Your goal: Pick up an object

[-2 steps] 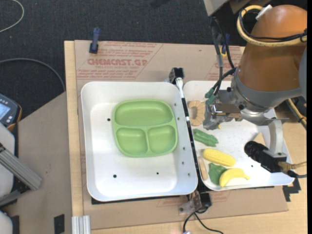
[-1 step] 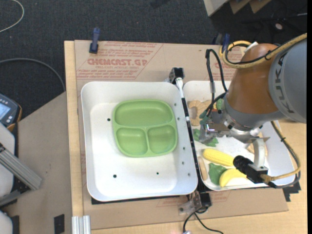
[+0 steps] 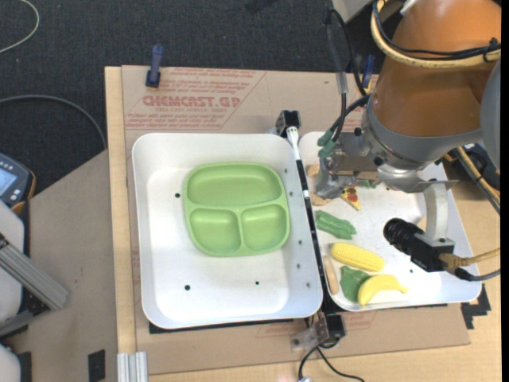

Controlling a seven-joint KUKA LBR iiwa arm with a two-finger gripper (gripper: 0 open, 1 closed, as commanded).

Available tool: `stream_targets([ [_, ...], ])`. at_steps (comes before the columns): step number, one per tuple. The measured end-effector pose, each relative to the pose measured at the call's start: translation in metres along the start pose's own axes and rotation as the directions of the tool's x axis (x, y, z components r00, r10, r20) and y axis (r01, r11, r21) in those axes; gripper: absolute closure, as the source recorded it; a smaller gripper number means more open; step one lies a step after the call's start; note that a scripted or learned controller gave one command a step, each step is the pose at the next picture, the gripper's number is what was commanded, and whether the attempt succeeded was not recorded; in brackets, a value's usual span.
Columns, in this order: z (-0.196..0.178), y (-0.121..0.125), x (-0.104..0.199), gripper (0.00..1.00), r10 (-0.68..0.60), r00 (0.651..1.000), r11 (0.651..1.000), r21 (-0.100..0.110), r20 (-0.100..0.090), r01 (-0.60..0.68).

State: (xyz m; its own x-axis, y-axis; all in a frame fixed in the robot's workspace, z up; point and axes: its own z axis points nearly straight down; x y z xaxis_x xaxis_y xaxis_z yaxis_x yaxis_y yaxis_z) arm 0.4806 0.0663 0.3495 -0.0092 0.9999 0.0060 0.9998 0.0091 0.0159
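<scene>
Over the right bin (image 3: pixel 469 289), the gripper (image 3: pixel 332 183) hangs low near the top left corner. I cannot tell how it is set. Toy food lies just below it: a green pepper (image 3: pixel 336 225), a corn cob (image 3: pixel 357 255) and a banana (image 3: pixel 380 287). The green plate (image 3: pixel 237 208) sits in the left bin (image 3: pixel 155 237). The gripper is very near the wall between the bins, so it might bump that wall or grab nothing.

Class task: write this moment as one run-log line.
arm: over right bin | end effector: near bin's left wall | nearby: green pepper, corn cob, banana | left bin: green divided plate
</scene>
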Motion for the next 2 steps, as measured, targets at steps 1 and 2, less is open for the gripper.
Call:
stream_targets([
  [1, -0.0026, -0.0005, -0.0039, 1.00, 0.008, 1.000, 1.000, 0.013, 0.006, -0.008],
  [2, -0.0126, 0.0002, -0.0036, 1.00, 0.008, 1.000, 1.000, 0.012, 0.006, -0.008],
])
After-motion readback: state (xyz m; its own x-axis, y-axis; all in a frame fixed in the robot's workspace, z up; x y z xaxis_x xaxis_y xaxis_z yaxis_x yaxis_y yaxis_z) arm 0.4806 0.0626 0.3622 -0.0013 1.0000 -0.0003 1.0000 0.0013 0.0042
